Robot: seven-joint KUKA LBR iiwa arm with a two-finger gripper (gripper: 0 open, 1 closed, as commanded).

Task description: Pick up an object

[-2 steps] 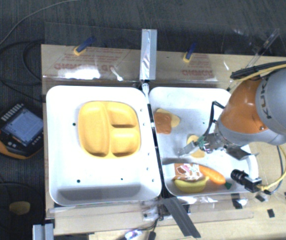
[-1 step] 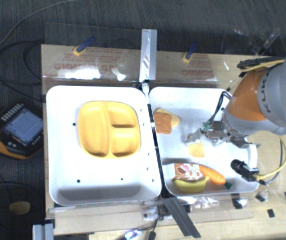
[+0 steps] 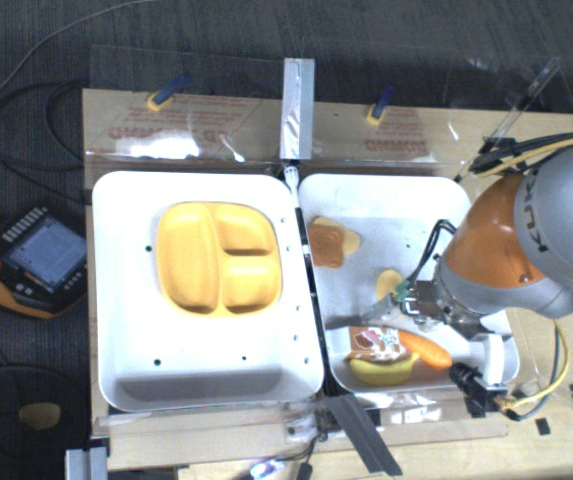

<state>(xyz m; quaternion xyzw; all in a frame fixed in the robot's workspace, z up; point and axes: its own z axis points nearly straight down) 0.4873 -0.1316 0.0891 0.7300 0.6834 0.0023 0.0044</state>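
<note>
The right bin (image 3: 386, 203) holds a brown toast-shaped piece (image 3: 327, 242) near its left wall and a small pale yellow piece (image 3: 387, 285) in the middle. At the bin's front lie a red and white packet (image 3: 371, 342), an orange carrot (image 3: 427, 351) and a yellow banana-like piece (image 3: 381, 371), all bunched together. My gripper (image 3: 413, 304) hangs low over the right bin, just right of the pale yellow piece and just above the carrot. The arm's grey and orange wrist (image 3: 496, 243) covers the bin's right side.
The left bin (image 3: 126, 268) carries a yellow divided tray (image 3: 218, 256) in its middle. A ridge (image 3: 304, 268) separates the two bins. Cables (image 3: 436, 243) run along the wrist. A handheld pendant (image 3: 31, 261) lies on the floor at far left.
</note>
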